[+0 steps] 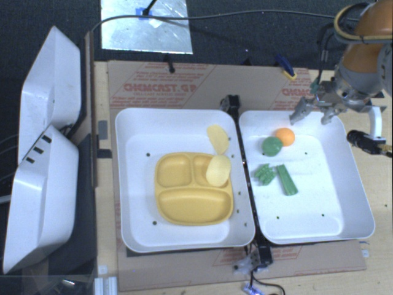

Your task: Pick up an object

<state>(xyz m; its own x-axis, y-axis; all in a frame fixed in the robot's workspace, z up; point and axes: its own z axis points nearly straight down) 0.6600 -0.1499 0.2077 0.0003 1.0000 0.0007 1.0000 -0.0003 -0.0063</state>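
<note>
- The likeliest things to pick lie in the right bin [344,183]: an orange ball [284,136] touching a green ball [272,145], with a ruffled green piece [265,174] and a green bar [287,180] just below them.
- The tool [314,110] hangs over that bin's far rim, fingers spread and nothing between them, so nothing is taken yet.
- The two balls touching leaves little room for a finger between them; the bar lies more apart, with bare bin floor to its right.
- The left bin [132,177] holds a yellow divided tray [187,195], a pale yellow lump [218,170] on the tray's right edge, and a pale slice [218,139] beside the shared rim.
- Both bins rest on the worktop [153,85].
</note>
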